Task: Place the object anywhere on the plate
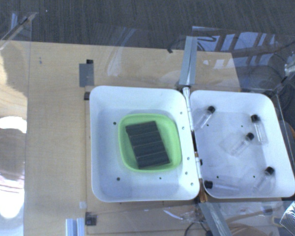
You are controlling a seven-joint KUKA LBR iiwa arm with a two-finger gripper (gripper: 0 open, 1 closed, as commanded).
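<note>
A light green square plate (173,144) lies in the left white bin (103,146). A dark grey ribbed rectangular block (147,144) rests flat on the plate, roughly at its middle and turned a little off square.
The right white bin (275,181) holds several clear plastic vials with black caps, such as one at the top left (205,115), one at the right (258,128) and one at the lower right (264,177). A grey metal bracket (189,62) stands behind the bins.
</note>
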